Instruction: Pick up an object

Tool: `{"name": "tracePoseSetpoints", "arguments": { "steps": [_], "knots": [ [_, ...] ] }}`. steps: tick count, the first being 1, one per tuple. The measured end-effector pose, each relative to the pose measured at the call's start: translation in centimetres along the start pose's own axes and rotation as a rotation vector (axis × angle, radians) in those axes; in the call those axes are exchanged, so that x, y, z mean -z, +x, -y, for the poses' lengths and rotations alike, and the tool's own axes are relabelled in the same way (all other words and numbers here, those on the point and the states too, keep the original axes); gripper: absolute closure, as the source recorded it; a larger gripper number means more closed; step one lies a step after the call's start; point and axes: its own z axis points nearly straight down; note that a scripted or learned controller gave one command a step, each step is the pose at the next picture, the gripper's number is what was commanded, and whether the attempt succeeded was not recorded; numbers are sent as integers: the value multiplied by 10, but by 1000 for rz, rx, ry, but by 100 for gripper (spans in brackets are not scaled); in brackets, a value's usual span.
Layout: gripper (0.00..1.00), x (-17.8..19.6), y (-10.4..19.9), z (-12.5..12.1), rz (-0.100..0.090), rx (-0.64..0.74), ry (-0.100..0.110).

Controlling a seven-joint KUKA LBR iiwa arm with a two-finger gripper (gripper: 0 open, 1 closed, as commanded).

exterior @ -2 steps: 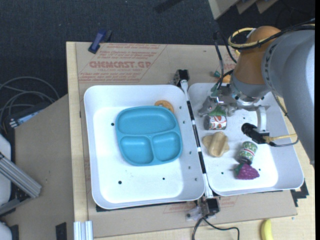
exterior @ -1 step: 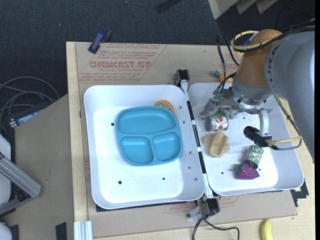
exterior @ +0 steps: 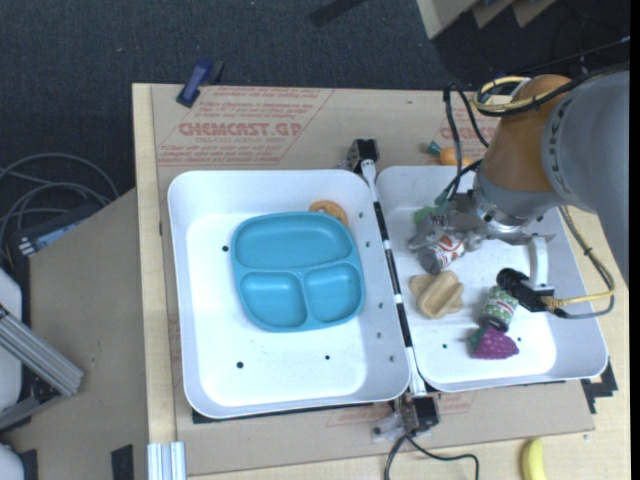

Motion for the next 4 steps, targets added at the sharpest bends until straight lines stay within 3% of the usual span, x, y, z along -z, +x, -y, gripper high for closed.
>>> {"name": "tracePoseSetpoints", "arguments": {
  "steps": [2, 3, 4],
  "knots": [
    [0, 0, 10, 61, 0, 0, 0],
    [0, 0, 11, 14, 1, 1, -3],
    [0, 0, 6, -11, 2, 2, -3]
  ]
}}
